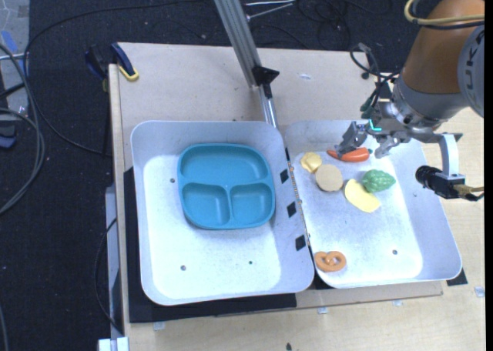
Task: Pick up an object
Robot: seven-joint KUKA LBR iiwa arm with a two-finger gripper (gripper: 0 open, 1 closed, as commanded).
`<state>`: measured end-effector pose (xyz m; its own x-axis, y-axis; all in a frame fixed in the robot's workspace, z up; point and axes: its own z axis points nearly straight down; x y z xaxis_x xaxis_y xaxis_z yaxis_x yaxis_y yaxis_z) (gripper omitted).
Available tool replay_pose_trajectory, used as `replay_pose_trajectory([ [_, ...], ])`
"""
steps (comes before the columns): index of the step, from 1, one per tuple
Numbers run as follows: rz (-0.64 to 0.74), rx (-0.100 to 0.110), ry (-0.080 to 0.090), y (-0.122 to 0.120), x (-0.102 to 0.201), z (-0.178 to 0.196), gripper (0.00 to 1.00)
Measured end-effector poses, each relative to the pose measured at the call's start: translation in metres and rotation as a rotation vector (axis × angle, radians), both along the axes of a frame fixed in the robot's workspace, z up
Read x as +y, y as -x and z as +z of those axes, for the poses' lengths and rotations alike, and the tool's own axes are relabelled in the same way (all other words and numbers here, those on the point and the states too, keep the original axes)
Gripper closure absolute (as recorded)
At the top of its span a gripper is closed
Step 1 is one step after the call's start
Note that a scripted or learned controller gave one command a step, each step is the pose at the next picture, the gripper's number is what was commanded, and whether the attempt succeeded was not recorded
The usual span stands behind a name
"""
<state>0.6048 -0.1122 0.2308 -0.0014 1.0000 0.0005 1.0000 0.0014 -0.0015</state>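
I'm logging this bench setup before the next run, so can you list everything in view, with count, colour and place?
Bins: 2, white, side by side on the bench.
Divided plate: 1, blue, three compartments, in the left bin.
Carrot-like toy: 1, orange-red, top of the right bin, at the gripper.
Green toy: 1, green, right bin, below the gripper.
Yellow pieces: 2, one small near the bins' divide, one larger beside the green toy.
Round piece: 1, tan, between the yellow pieces.
Pretzel: 1, orange-brown, near front edge of the right bin.
Metal pole: 1, grey, slanting over the bench's back.
Gripper: 1, grey, over the right bin's top.
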Motion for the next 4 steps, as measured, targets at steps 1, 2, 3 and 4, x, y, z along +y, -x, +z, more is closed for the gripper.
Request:
replay_pose_trajectory([
  [1, 0.000, -0.001, 0.000, 0.000, 0.000, 0.001, 0.00],
  [2, -0.001, 0.003, 0.000, 0.001, 0.005, -0.044, 0.00],
  [3, 0.001, 0.003, 0.000, -0.006, 0.012, -0.100, 0.00],
  [4, -0.001, -0.001, 0.002, -0.006, 0.013, -0.140, 0.00],
])
